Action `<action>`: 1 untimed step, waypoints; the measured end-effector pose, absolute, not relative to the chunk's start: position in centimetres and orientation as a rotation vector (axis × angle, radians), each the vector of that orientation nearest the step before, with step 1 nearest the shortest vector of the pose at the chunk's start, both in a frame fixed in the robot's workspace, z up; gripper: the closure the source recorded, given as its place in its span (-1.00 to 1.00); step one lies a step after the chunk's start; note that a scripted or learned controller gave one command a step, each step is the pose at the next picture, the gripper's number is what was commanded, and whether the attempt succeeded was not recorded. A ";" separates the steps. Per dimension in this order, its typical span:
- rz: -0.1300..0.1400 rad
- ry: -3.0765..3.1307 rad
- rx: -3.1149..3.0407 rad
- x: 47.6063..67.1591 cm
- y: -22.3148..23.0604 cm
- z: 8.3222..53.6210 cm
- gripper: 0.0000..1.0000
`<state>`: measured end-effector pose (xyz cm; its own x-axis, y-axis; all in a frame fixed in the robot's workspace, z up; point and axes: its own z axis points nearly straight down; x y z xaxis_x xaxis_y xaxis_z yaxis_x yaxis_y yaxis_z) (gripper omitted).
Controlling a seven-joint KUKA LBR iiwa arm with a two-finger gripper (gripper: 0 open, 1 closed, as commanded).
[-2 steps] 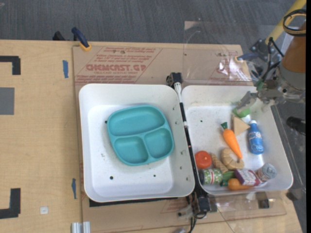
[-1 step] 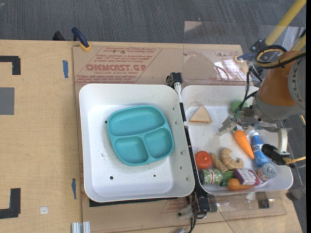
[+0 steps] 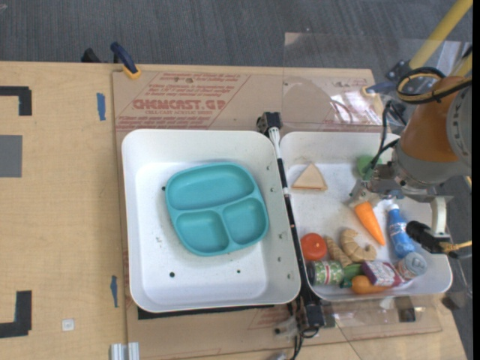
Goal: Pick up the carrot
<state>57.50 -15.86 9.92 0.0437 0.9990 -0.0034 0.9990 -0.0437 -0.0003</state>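
My arm reaches in over the right bin [image 3: 442,276], wrist bent down, and my gripper [image 3: 373,191] hangs just above the one carrot [image 3: 369,222], which lies loose on the bin floor right under me; whether my grip is wide or closed I cannot tell. Close around it lie one blue bottle [image 3: 398,232], one croissant [image 3: 357,245], one tomato [image 3: 313,246] and one can [image 3: 328,273]. One bread wedge [image 3: 310,178] lies farther off. Beyond, in the left bin [image 3: 142,223], sits one teal plate [image 3: 216,208].

Carrot [image 3: 370,223] between blue bottle [image 3: 398,232] and croissant [image 3: 358,244].
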 end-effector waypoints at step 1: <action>0.001 1.668 2.667 54.4 -3.3 18.9 1.00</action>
